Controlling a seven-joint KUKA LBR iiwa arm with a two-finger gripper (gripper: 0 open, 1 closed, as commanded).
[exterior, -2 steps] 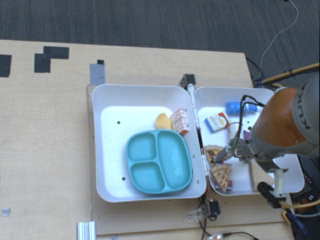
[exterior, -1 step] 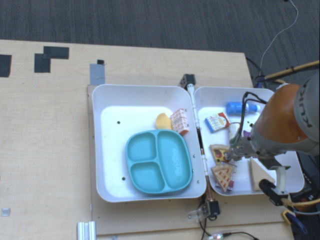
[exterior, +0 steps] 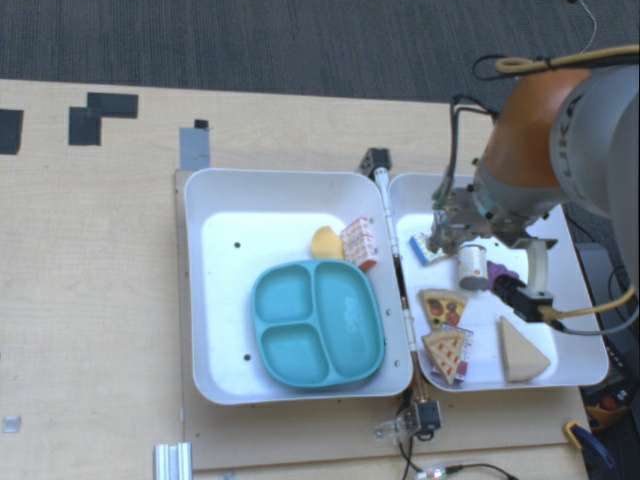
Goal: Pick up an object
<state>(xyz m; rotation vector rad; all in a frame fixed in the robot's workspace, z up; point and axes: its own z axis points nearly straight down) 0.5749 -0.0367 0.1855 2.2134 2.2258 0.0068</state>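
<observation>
Arm [exterior: 560, 138] bent over right bin [exterior: 585, 368]

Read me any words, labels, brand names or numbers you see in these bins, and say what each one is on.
No text can be read.
Small red and white carton in the left white bin: printed pattern, too blurred to read.
Small blue and white packet in the right white bin, beside the robot hand: markings too small to read.
Teal divided plastic plate: no lettering visible.
</observation>
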